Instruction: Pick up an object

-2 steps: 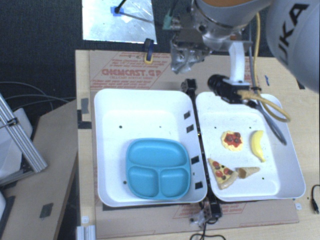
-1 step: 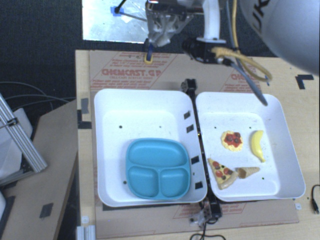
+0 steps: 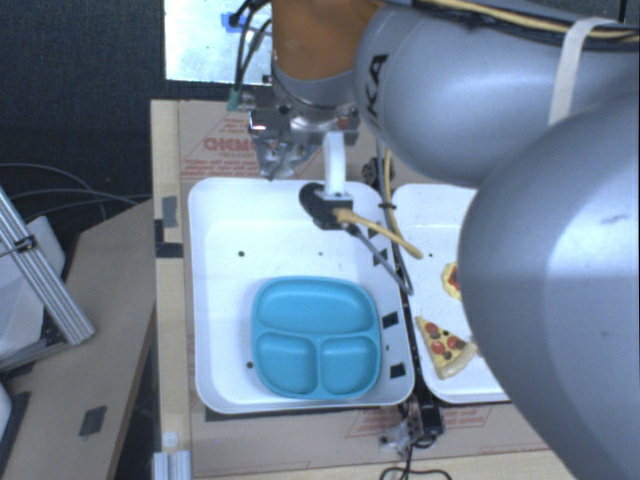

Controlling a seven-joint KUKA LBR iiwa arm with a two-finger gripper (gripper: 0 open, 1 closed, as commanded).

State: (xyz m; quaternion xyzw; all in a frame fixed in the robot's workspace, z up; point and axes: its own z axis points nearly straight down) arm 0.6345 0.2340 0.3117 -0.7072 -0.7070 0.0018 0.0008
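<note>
Your robot's metal claw (image 3: 283, 158) hangs over the left white bin's (image 3: 215, 268) far edge. You cannot tell its grip. A blue plastic three-part plate (image 3: 315, 336) lies below.

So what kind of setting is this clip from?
Probably a robotics lab bench: a large grey arm reaches over two shallow white plastic bins holding toys, a blue divided plate and a toy pizza slice.

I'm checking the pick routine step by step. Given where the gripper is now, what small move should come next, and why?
Probably a short shift toward the blue divided plate, then a descent. The gripper hangs over the left bin's far rim, with nothing visible between its fingers, while the plate lies nearer the camera in that bin. A pizza slice sits in the other bin.
</note>
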